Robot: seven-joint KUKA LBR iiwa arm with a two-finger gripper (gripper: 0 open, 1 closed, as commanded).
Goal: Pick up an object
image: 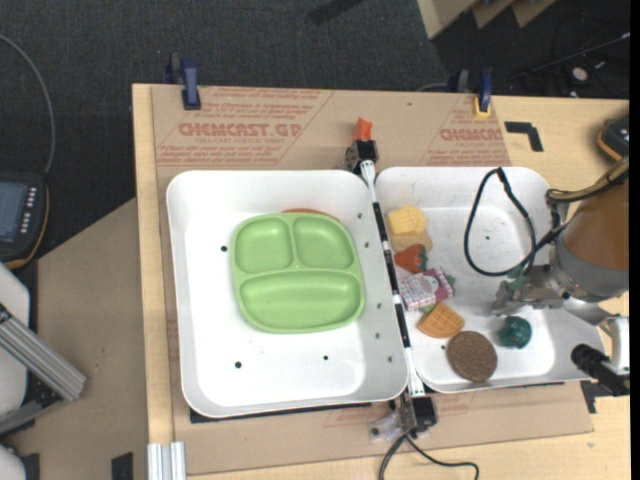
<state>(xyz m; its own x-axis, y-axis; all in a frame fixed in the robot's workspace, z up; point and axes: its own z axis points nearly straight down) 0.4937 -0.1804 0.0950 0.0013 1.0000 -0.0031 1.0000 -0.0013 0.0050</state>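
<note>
We record a brown round cookie (pixel 471 355) nearest us, at the front of the right bin (pixel 520 370), just left of and below the pincer (pixel 516 313). The pincer stands low in that bin; its opening we cannot tell. A teal object (pixel 516 333) sits directly beneath it, touching or nearly so. Further left lie a waffle (pixel 440 321), pink packet (pixel 420 288), and yellow block (pixel 406 220). Well left, the other bin (pixel 200 348) carries a green divided plate (pixel 296 272).

bench (pixel 150 268): brown board top | on it: left bin (pixel 200 358), right bin (pixel 450 183), side by side, touching
</note>
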